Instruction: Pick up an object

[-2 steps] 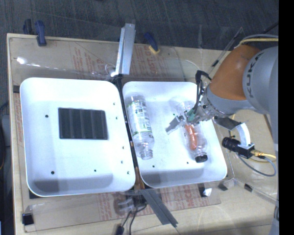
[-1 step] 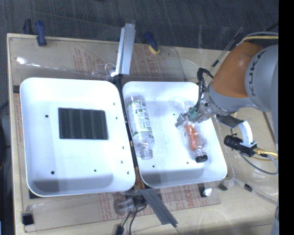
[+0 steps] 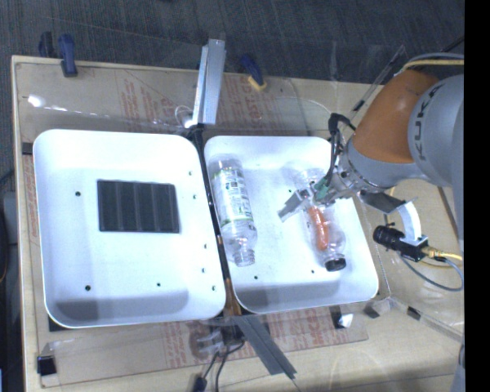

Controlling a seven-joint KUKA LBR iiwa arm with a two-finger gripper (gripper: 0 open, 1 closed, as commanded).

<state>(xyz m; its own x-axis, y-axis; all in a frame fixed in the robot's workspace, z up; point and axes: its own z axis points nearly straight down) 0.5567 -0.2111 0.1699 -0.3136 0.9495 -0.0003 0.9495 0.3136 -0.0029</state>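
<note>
Clear bottle point(image 3: 232, 211) beside bin wall point(image 3: 216, 219)

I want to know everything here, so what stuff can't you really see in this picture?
- The claw in the camera view: too small and blurry to tell how it is set, or whether it touches the orange bottle.
- The clear bottle: its label print is too small to read.
- The arm: its base is cut off by the right edge.
- The dark panel in the left bin: too blurry to identify.
</note>
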